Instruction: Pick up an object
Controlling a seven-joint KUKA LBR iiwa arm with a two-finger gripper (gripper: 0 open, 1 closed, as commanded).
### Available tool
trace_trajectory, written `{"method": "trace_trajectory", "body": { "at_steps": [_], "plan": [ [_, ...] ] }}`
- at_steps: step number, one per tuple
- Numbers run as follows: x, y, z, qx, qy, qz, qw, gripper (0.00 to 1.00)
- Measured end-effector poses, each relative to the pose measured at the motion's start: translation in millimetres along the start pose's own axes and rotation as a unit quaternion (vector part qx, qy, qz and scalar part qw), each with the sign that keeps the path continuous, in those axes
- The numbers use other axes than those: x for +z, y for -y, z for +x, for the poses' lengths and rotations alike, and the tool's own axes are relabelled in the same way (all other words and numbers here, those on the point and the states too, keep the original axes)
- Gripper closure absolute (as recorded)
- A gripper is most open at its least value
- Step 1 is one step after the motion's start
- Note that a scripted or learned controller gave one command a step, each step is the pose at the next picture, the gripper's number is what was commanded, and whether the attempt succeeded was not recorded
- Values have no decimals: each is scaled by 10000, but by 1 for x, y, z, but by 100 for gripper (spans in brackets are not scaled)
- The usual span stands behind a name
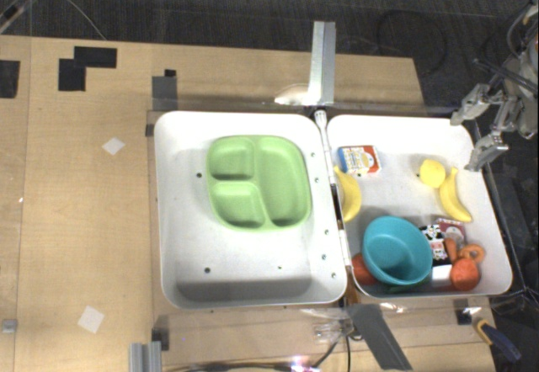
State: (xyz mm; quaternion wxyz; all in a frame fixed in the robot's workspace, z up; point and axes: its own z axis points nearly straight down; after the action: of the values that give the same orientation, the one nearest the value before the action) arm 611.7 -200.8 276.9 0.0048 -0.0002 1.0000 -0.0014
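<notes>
My gripper hangs at the far right, over the right rim of the right bin, its two fingers spread with nothing between them. In the right bin lie a small red-and-white carton, a yellow lemon, a banana next to the lemon, and a second banana along the left wall. Nearer the front sit a teal bowl, a black-and-white patterned box, an orange toy and a red piece partly hidden by the bowl. The lemon and first banana lie closest to the gripper.
The left bin holds a green divided tray. A metal post stands behind the seam between the bins. Wooden bench surface stretches to the left; cables and dark floor lie at the back.
</notes>
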Motion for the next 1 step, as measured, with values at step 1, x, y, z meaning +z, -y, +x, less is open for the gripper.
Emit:
{"method": "trace_trajectory", "body": {
  "at_steps": [1],
  "plan": [
    [167, 2, -24, 90, -67, -28, 9999, 0]
  ]
}}
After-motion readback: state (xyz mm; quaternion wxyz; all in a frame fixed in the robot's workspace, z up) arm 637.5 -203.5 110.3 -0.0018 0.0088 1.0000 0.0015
